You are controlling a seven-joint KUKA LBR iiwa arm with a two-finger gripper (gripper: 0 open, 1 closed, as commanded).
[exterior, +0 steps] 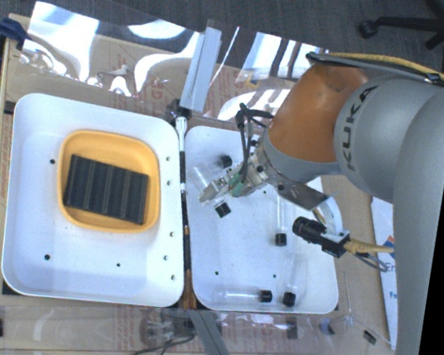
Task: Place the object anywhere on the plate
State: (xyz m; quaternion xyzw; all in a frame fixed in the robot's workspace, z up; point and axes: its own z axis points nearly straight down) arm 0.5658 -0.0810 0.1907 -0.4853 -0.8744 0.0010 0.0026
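Note:
A yellow plate [113, 149] with a dark ribbed insert [108, 190] lies in the left white bin [18, 249]. Several clear tubes with black caps lie in the right white bin [235, 250]. One tube [238, 296] rests along the front wall and another [281, 224] lies mid-bin. My gripper [224, 187] is low over the back left of the right bin, beside a clear tube [202, 181] and a black cap [222, 208]. The wrist hides whatever lies directly under it.
The grey and orange arm [339, 124] covers the back right of the right bin. A black cable plug [314, 231] hangs over that bin's right side. A raised divider [179, 208] separates the bins. A metal post [199, 69] stands behind them.

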